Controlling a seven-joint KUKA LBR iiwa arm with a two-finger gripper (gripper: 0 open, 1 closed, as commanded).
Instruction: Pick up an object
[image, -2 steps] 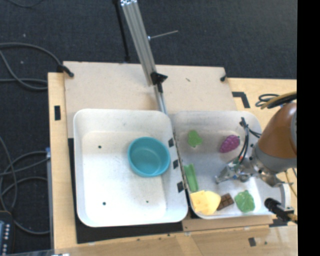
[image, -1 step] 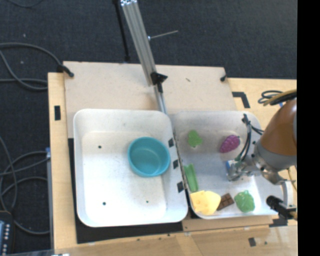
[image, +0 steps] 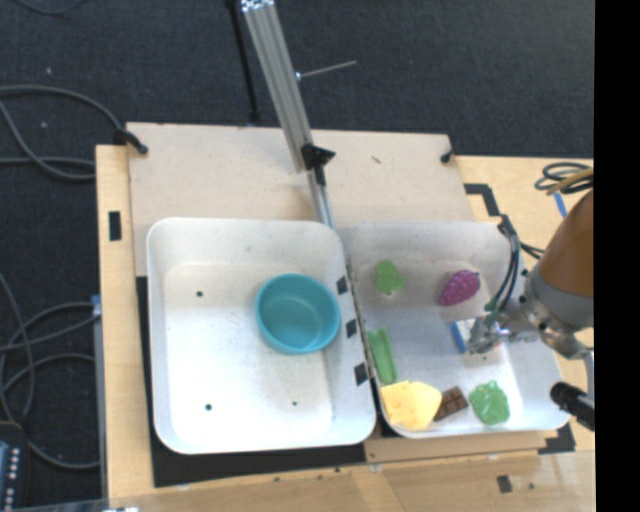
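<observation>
The robot's claw (image: 484, 338) hangs low in the right bin (image: 420, 240), a small blue block (image: 461, 333) just left of it; whether its grip is spread or pinched cannot be told. Nothing appears lifted; purple grapes (image: 459, 287) lie beyond, a green toy (image: 489, 402) nearer.

Single arm enters from the right edge of the camera view, at mid-height of the frame. Orange band visible as a rounded mass at the far right, upper portion; below it a grey wrist section, angled down and to the left. A dark cable runs along the wrist's left side, curving upward. End effector (image: 484, 338) extends left from the wrist, low over the right-hand bin's interior. Its metallic parts are small and partly blurred; finger separation cannot be resolved at this resolution. Another dark arm part shows at the lower right edge.
</observation>
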